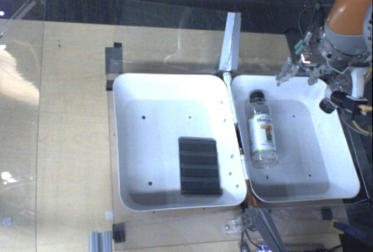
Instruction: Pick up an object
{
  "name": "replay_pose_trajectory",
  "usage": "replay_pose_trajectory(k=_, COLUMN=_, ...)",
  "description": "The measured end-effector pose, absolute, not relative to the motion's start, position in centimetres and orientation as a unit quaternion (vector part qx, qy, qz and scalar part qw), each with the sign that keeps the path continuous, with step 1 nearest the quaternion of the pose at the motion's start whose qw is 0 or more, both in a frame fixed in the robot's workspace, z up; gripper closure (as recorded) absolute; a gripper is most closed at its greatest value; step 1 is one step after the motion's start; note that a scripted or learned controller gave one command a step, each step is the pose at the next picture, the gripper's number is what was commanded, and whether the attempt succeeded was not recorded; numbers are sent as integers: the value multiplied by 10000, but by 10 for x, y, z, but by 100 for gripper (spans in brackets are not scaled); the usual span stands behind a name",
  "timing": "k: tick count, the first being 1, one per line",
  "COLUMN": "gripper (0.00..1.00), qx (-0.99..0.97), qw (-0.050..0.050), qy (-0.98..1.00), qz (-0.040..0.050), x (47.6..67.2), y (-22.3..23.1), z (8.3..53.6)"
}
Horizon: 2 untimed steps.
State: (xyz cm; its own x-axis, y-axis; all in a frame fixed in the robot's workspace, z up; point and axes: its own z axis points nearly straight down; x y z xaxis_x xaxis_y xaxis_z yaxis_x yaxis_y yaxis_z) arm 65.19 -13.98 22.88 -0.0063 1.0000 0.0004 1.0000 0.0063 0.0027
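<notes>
Bottle (262, 131) and black block (199, 165) in bins.

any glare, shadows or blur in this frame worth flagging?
Camera view: bright glare patches on the bench's left side; soft shadows along the near walls of the left bin and right bin; bottle and black ridged block sharp; gripper area cluttered, slightly soft.

The arm (354, 6) is running off the right edge, so most of it is cut away. The tool (300, 67) is too small and cluttered to read. The bottle's (261, 131) label print is too small to make out.
</notes>
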Motion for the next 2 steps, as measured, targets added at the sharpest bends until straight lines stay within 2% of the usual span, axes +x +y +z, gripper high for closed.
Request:
replay_pose_trajectory(k=1, gripper=0, qx=7073, qw=15, qy=7069, qz=12, x=638, y=-185, z=225)
replay_pose_trajectory(k=2, gripper=0, qx=7258, qw=35, qy=6879, qz=31, x=649, y=-125, z=88)
